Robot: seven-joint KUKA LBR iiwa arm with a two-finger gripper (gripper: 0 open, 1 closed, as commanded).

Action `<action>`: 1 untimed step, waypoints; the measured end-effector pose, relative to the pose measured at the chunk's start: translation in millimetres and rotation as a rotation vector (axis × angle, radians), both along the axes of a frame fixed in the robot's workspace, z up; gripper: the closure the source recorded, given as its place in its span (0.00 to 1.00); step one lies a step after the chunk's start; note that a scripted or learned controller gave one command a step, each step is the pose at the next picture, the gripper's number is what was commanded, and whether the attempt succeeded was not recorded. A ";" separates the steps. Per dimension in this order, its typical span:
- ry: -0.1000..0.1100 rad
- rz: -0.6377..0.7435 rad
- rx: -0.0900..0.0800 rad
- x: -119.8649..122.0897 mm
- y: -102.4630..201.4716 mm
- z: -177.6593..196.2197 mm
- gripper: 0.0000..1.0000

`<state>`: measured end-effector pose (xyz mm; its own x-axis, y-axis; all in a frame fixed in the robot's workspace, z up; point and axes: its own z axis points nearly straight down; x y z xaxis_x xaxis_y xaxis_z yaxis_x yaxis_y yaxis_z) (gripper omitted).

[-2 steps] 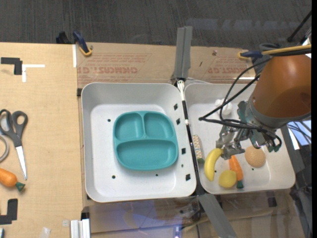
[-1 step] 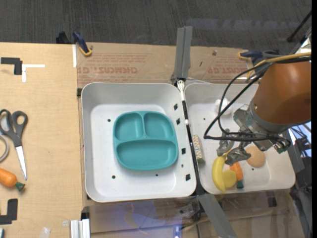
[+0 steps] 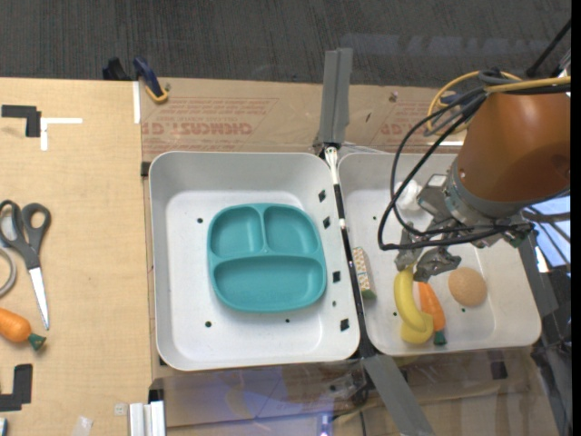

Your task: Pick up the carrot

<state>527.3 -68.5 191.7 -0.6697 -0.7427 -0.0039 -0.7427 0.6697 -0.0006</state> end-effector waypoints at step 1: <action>0.001 0.215 -0.001 -31.5 -31.1 -63.5 1.00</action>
